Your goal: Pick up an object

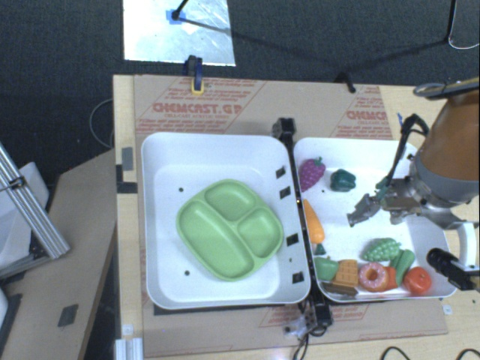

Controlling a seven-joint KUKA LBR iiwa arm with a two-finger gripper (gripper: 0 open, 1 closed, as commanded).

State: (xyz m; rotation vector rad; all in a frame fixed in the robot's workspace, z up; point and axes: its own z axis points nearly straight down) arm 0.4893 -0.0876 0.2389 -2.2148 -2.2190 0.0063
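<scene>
My gripper (360, 210) hangs over the middle of the right bin (352, 156), open, with nothing between its fingers. Toy foods lie around it. A purple grape bunch (312, 172) and a dark green pepper (343, 179) sit toward the back. An orange carrot (313, 220) lies along the bin's left wall. Just below and to the right of the gripper is a green grape bunch (381, 250). A pink donut (373, 277), a brown waffle piece (346, 274), a green cucumber (403, 262) and a red tomato (418, 280) line the front edge.
The left bin (161, 201) holds a light green divided plate (229, 229). Black clips on the divider (289, 193) join the two bins. The arm's grey and orange body (450, 156) overhangs the right bin's right side. A small green toy (325, 267) sits at the front left corner.
</scene>
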